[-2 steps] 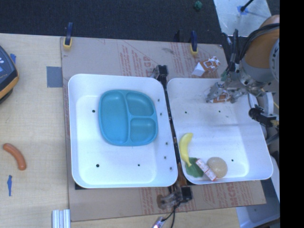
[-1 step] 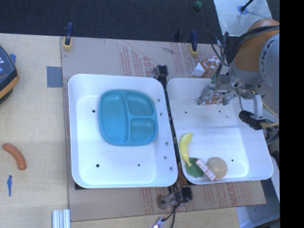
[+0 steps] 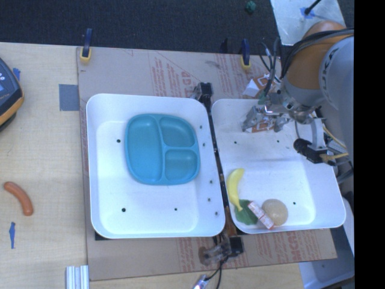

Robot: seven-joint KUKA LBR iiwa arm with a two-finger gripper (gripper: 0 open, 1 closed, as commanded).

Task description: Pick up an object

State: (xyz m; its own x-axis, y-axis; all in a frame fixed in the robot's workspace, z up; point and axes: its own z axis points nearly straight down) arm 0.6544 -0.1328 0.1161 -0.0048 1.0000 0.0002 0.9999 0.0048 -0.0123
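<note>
- The right-hand bin (image 3: 313, 179) serves as the landmark; the arm (image 3: 319, 59) reaches in over its far right corner, and the gripper (image 3: 264, 120) hangs above the bin's far end.
- Whether the claw is apart or together cannot be told — the tip is a small tangle of metal and cable seen from above, and nothing is visibly caught in it.
- The likely targets all lie at the bin's near end, well apart from the gripper: a yellow banana (image 3: 234, 185) against the bin's left wall, a green item (image 3: 243, 215) just beside the banana's near tip, a small pink-and-white packet (image 3: 260, 214) touching that green piece, and a round beige object (image 3: 275, 211) next to the packet.
- Judged from this, the pick is not yet done — every object rests on the bin floor, none lifted.
- What is left appears to be the whole job: travel toward the near end of the bin, descend on one item, close on it and raise it.
- To the left of the landmark bin sits the second bin (image 3: 102, 161), holding a blue divided plate (image 3: 162, 149); further left, on the bench, lies a toy sausage (image 3: 19, 197).
</note>
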